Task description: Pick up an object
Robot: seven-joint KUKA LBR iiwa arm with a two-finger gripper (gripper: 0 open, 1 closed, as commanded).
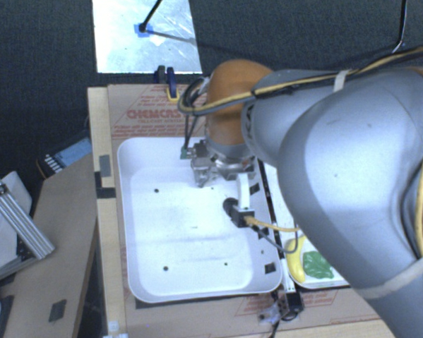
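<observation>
Gripper (203, 174) sits low over the left bin (172, 234), near its 12 o'clock wall. Whether it is open or closed: cannot tell. No object seen in it.

Likely target is the green object (317, 265) in the right bin (322, 285), at 5 o'clock in the view, beside a yellow curved piece (295, 263). It looks small and light, possibly soft. Best taken across its narrow middle.

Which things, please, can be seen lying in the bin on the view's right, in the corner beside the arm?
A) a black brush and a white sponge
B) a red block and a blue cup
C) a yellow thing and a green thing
C: a curved yellow thing and a green thing lie in the visible corner of the right-hand bin, beside the arm.
</observation>
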